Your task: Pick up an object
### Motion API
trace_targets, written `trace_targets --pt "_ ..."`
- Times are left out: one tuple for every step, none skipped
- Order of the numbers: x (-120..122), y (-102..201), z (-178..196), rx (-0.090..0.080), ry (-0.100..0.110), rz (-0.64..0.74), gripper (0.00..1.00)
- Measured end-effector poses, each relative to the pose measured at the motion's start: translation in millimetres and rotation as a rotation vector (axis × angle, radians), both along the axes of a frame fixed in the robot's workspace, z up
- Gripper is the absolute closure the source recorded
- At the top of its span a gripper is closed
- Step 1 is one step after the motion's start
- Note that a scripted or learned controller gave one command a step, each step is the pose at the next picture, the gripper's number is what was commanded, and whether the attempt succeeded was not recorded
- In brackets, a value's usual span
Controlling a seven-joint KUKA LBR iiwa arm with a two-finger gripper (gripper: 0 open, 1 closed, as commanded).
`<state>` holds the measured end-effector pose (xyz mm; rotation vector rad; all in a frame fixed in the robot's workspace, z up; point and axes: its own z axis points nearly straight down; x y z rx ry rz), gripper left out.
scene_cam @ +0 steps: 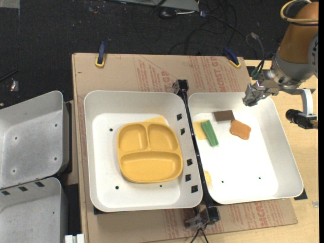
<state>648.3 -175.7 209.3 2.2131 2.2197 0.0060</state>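
- The gripper [251, 99] hangs over the upper right corner of the right bin [283, 151], at the end of the grey arm [296, 44] with its orange band, which comes in from the right edge of the view.
- Whether the claw is wide or narrow cannot be told; it is small and dark against the bin's rim, and nothing can be made out inside it.
- Nearest to the claw, just down and to the left of it, a brown block [223, 116] lies flat on the floor of the right bin.
- Just below that block and a little to its right, still near the claw, sits an orange lump [240, 130], apart from the block and apart from the claw.
- Farther left from the claw, a green bar [209, 133] lies at a slant on the bin floor, beside the brown block and close to the black divider [191, 146] where the two bins meet.
- Lower down and farther from the claw, a small yellow piece [207, 176] shows at the left wall of the right bin, partly hidden by the divider.
- Beyond the divider, well apart from the claw, the left bin [101, 186] holds a yellow sectioned plate [150, 153] with three compartments, lying flat near the middle of the bin.
- A pale yellow sheet [158, 121] peeks out from under the plate's upper edge.
- Both bins rest on a cardboard sheet [152, 70] with red print, held at its top edge by two clamps [100, 54].
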Motion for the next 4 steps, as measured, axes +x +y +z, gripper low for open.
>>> trace_targets --pt "-25 58 3 0.004 0.008 0.004 1.00" --pt "-44 118 4 0.004 0.010 0.004 1.00" --pt "-68 168 -3 0.004 0.011 0.003 1.00" --pt "-84 217 -8 0.003 0.011 0.004 1.00"
